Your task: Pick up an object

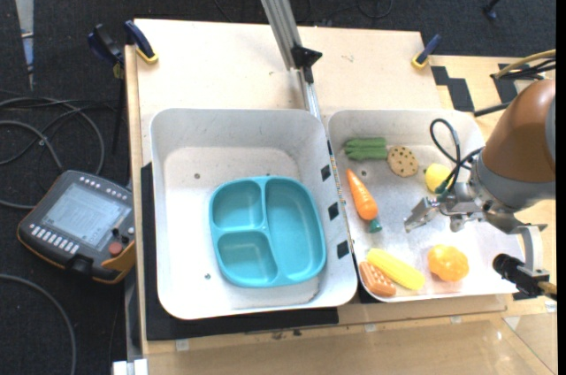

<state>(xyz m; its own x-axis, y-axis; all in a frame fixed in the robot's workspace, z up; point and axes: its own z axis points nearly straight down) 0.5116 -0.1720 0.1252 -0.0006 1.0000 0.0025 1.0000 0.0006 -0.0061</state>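
Gripper (435,215), fingers spread, nothing between them, hangs over the right bin (389,121). Carrot (361,195) lies just to its left, long axis running near-to-far.

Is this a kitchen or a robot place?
Most likely a robot lab, not a kitchen. A robot arm reaches over a white bin of toy food, like a carrot and a cookie. A control pad and loose cables lie on the dark floor.
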